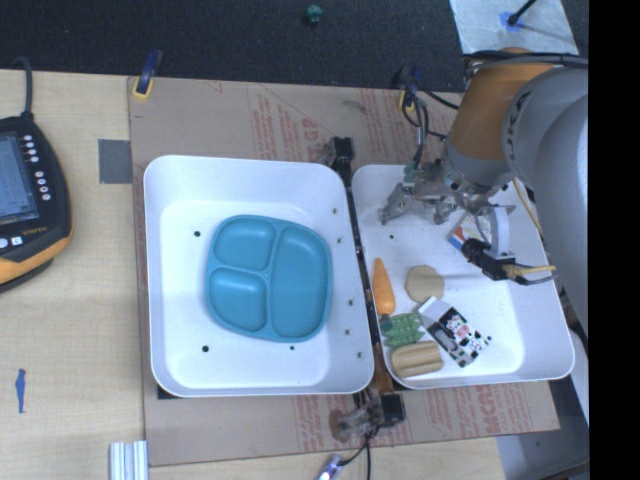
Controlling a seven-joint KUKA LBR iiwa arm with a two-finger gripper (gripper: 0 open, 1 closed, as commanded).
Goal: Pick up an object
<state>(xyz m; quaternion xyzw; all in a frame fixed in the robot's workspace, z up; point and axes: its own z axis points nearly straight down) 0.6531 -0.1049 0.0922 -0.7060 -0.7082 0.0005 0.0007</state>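
Tool hovers above carrot in right bin

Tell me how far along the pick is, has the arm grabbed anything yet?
Done so far: the gripper has reached into the right bin, near its far end. In hand: nothing visibly; no object shows between its fingers. Left: the whole grasp and lift. The carrot, tan round piece, green toy, black-and-white block and tan block lie nearer the front, apart from the gripper.
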